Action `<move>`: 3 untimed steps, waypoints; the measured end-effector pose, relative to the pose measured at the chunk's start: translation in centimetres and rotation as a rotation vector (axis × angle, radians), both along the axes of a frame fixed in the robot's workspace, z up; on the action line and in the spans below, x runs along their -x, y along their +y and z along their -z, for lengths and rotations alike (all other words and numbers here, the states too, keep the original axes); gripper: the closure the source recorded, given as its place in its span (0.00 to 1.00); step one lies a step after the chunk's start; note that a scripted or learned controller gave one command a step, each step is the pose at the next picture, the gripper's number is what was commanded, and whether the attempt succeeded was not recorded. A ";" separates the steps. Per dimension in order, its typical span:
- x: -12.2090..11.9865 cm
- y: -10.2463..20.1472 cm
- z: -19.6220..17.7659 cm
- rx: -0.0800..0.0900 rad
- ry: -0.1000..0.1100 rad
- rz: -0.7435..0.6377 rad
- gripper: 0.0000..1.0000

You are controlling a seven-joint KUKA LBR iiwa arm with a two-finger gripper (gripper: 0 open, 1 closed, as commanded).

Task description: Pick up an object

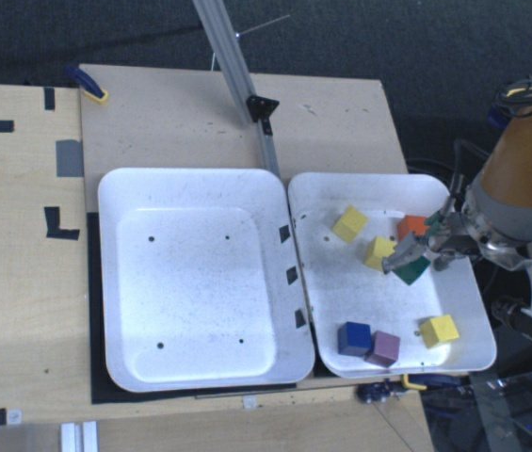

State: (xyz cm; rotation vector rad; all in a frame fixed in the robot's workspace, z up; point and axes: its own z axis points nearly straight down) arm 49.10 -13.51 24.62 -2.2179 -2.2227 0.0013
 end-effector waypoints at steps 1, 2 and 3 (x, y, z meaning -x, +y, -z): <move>0.0 0.0 0.0 0.000 0.000 0.000 0.00; -0.7 0.3 5.9 0.000 0.006 0.001 0.00; 0.3 0.9 11.1 -0.001 0.006 0.002 0.00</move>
